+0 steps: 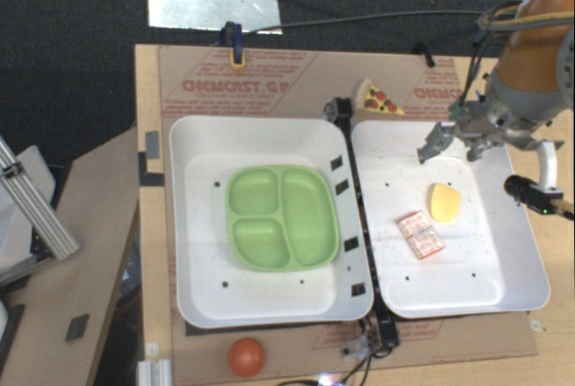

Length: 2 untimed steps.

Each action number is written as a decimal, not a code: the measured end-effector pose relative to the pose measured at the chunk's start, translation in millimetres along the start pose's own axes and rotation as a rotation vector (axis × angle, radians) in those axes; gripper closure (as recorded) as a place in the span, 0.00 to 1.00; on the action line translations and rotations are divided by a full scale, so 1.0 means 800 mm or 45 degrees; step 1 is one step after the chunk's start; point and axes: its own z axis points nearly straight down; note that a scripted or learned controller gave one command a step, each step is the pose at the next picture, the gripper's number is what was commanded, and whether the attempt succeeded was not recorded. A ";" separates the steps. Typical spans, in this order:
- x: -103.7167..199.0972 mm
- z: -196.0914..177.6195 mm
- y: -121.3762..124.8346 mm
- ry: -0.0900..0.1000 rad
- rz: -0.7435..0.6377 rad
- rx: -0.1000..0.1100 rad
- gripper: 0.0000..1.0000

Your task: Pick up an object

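Reaching in, arm [530, 43] cut off at right.

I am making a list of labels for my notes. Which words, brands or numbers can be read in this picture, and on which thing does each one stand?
"CHEMCAST GP": red print on the brown sheet under the bins, at its back left.
Same red print at back right, partly hidden, reads about "CHEMC".
Pink packet in the right bin: pattern too small to read.
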 end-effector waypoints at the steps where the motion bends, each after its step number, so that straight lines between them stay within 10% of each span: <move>1: 0.000 -0.009 0.003 -0.002 -0.003 -0.016 0.00; 2: -0.003 0.062 -0.007 -0.001 0.000 -0.011 0.00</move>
